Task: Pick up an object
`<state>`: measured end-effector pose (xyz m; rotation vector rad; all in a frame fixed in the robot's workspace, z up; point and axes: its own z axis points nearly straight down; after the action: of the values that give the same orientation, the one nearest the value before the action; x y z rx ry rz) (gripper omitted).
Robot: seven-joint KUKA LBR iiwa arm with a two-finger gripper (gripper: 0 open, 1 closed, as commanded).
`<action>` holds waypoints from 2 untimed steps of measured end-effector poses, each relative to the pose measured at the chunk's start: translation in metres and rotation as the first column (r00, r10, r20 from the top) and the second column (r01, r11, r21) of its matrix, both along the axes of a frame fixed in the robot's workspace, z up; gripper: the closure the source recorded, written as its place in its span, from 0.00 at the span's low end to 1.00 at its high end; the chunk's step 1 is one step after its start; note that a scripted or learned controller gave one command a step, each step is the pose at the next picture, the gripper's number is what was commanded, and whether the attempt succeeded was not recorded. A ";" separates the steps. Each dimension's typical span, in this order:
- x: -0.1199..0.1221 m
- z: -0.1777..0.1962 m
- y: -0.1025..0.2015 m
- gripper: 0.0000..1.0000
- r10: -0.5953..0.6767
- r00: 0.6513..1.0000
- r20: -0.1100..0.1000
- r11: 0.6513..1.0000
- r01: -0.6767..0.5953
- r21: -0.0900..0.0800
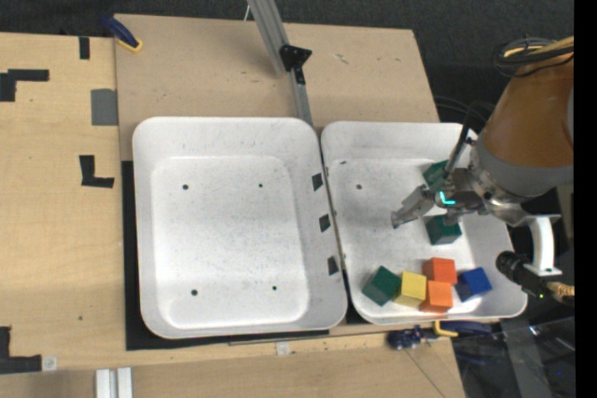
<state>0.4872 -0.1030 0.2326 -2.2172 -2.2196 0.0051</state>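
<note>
1. Camera view from above: two shallow white plastic bins sit side by side on the wooden tabletop (215,70); left bin (149,200), right bin (373,140).
2. Grey arm with an orange band (532,121) reaches in from the right, over the right bin.
3. Jaws (431,204) sit low over the right bin's middle. One grey finger (409,212) sticks out to the left. Can't tell how wide they stand or whether anything is between them.
4. Dark teal block (444,228) lies just below the jaws; another teal piece (435,172) is just above them. Contact with either: unclear.
5. Cluster near the right bin's front edge: green cube (381,284), yellow cube (412,286), two orange cubes (438,282), blue cube (474,282). All close together, apart from the jaws.
6. Grey metal bar (266,5) runs diagonally above the bins.
</note>
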 end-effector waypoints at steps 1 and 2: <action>0.001 0.002 0.000 0.00 0.000 1.000 0.003 1.000 0.000 0.000; 0.000 -0.063 0.001 0.00 -0.001 1.000 -0.003 1.000 0.001 0.000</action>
<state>0.4869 -0.1024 0.1696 -2.2165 -2.2168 0.0086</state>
